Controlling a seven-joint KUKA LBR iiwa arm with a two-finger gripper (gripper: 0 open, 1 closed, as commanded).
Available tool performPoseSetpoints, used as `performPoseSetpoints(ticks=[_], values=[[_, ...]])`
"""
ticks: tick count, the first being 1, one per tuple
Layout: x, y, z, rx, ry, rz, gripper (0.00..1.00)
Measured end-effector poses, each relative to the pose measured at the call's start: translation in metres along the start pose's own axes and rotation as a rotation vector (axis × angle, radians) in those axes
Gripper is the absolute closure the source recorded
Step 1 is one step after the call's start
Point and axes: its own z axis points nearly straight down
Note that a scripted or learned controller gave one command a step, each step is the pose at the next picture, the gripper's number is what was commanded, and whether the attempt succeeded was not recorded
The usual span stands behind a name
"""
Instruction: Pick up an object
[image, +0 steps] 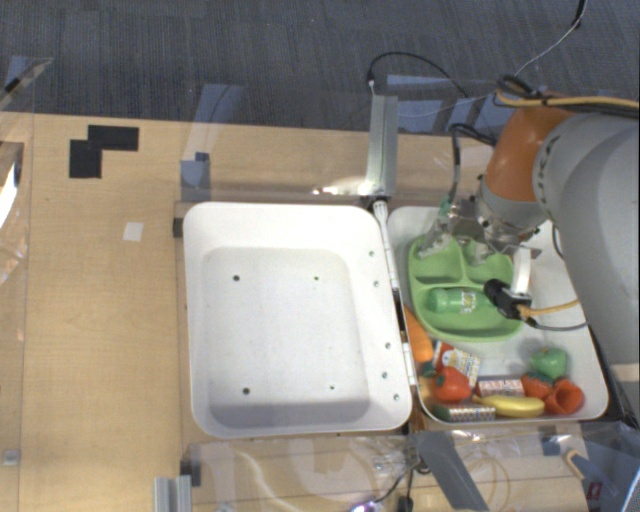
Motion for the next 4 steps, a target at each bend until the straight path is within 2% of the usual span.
performPoseSetpoints(ticks=[1,2,3,4], values=[[-0.042,-0.072,-0.003,-0.007,-0.001,0.205,0.00],[-0.001,-0.008,0.000,-0.001,0.001,0.152,0.00],[-0.004,-0.076,-0.004,-0.010,-0.004,0.198,0.00],[0.007,-0.017,-0.001,-0.003,0.000,0.098,0.00]])
